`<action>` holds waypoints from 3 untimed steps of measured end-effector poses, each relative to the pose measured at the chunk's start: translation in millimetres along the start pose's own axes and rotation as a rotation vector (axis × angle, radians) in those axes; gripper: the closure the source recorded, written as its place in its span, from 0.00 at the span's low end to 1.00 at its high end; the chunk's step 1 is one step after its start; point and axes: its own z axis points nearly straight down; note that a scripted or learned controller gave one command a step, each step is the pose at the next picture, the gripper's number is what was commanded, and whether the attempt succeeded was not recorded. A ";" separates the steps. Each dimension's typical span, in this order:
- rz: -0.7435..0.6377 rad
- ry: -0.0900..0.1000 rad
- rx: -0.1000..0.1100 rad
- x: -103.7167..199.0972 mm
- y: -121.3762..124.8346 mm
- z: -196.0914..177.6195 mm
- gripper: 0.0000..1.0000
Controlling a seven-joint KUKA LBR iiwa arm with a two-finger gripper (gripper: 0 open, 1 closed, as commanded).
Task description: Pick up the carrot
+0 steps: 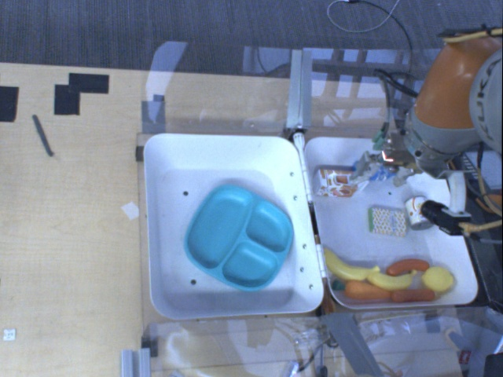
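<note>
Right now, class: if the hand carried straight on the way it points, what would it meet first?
The hand would probably meet the crumpled snack packet first, not the carrot; depth is unclear.

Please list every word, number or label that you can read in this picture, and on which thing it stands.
"K" or "KU": partial grey letters on the arm's orange band, cut off by the edge.
Small packet: print too blurred to read.
Patterned square card: dots, no legible text.
</note>
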 end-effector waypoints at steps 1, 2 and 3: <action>0.040 -0.003 -0.021 -8.5 -48.6 100.6 0.00; -0.004 0.000 -0.003 27.0 -82.7 10.2 0.00; 0.001 -0.002 -0.016 -6.1 -29.2 99.5 0.00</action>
